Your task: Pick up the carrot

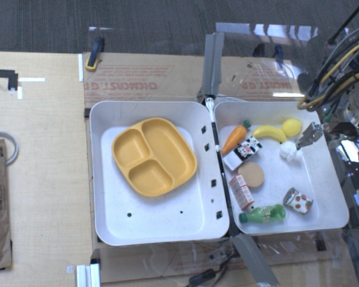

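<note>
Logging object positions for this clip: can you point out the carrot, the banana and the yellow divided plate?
carrot (234,139), camera view, middle of the orange body.
banana (270,134), camera view, middle of its curved yellow length.
yellow divided plate (167,137), camera view, floor of its largest compartment.

Even, bright overhead light falls on the desk (36,160), and both white bins (155,226) read cleanly with only soft, short shadows under their contents. Glare streaks a clear panel (266,31) at top right. Focus is fairly sharp centrally; the right edge looks slightly blurred, perhaps from reflections.
</note>
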Robot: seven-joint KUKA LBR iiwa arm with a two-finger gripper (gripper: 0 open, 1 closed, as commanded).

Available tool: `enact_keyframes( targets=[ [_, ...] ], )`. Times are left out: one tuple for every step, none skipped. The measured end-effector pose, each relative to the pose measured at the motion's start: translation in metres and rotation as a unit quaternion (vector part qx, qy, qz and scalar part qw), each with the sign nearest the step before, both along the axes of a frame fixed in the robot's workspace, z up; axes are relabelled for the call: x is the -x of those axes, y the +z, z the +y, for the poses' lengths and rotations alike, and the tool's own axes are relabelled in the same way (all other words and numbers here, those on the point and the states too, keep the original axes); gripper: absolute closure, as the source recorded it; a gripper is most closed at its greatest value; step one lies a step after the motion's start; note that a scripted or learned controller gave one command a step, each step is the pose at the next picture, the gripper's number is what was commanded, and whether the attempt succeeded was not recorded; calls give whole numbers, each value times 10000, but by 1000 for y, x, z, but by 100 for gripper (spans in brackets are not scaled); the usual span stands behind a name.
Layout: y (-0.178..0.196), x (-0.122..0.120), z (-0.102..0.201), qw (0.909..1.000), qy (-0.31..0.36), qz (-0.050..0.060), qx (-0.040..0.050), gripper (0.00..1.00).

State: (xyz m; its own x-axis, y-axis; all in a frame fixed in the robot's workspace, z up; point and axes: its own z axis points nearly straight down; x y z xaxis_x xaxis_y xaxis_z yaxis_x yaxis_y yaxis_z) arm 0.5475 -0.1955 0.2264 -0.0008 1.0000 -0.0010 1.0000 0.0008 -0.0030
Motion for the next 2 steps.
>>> enact_keyframes(
  targets=[
    [-33,7,65,9978,-657,5,0,0],
    [-30,-1,176,9938,1113,-2,0,0]
  ],
)
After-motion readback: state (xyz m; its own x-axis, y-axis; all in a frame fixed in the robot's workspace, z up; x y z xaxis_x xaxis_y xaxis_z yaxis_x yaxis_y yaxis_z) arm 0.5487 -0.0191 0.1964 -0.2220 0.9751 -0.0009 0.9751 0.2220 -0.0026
